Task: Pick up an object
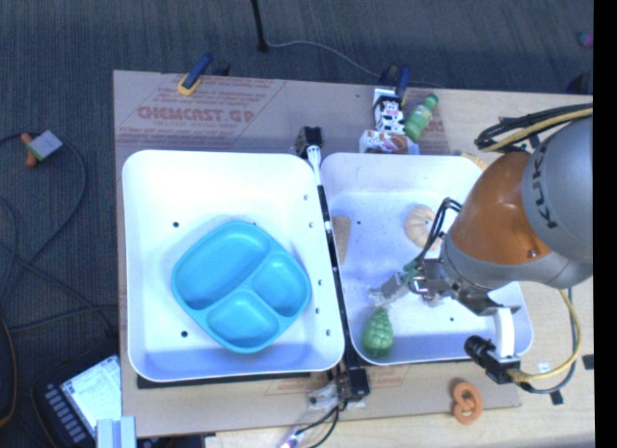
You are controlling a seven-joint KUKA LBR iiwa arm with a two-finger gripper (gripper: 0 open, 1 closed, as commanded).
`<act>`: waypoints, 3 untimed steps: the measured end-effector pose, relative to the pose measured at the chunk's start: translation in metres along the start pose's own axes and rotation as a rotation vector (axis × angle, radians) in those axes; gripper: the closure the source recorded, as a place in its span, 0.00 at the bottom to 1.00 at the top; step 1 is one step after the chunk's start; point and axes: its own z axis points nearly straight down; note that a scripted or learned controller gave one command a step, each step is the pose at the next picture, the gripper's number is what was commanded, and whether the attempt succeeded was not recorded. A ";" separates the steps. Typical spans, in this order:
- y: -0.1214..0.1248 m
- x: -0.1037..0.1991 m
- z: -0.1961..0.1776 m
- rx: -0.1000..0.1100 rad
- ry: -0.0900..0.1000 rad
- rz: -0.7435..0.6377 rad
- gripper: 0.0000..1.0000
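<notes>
My pincer (400, 287) hangs low in the right bin (357, 196); grip state unreadable. Green knobbly toy (378, 332) lies just below-left of it: probably light, soft rubber, best pinched across its middle. Tan object (418, 223) sits beyond.

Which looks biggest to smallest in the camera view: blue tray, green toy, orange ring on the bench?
1. blue tray, in the left bin, by far the largest.
2. green toy, in the right bin near its front edge.
3. orange ring, on the bench outside the bins; a bit smaller than the toy.
</notes>
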 end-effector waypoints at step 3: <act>0.065 -0.004 -0.026 -0.004 -0.001 -0.001 0.00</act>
